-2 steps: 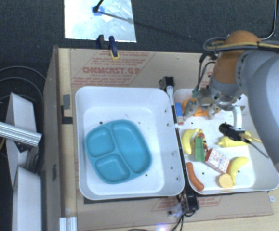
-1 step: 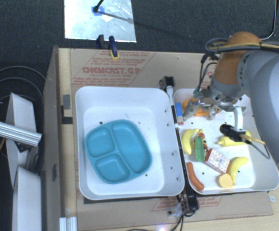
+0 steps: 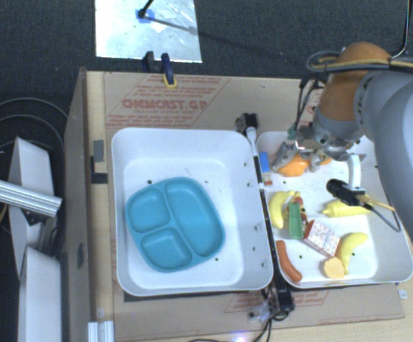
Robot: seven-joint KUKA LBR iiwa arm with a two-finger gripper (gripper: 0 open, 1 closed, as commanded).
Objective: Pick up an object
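My gripper (image 3: 300, 154) hangs low over the back left corner of the right bin (image 3: 391, 262). An orange, fruit-shaped object (image 3: 294, 167) lies right under it, partly covered by the gripper. Further forward in that bin lie a yellow banana (image 3: 280, 206), a green piece (image 3: 294, 221), a red and white box (image 3: 322, 238), a reddish sausage (image 3: 288, 260), a second yellow banana (image 3: 352, 244), a round orange-yellow piece (image 3: 333, 268) and a yellow piece (image 3: 340, 209).
The left bin (image 3: 142, 155) holds a blue divided plate (image 3: 175, 222). A small blue item (image 3: 264, 164) sits by the rim between the bins. The grey arm (image 3: 399, 120) covers the right bin's back right corner.
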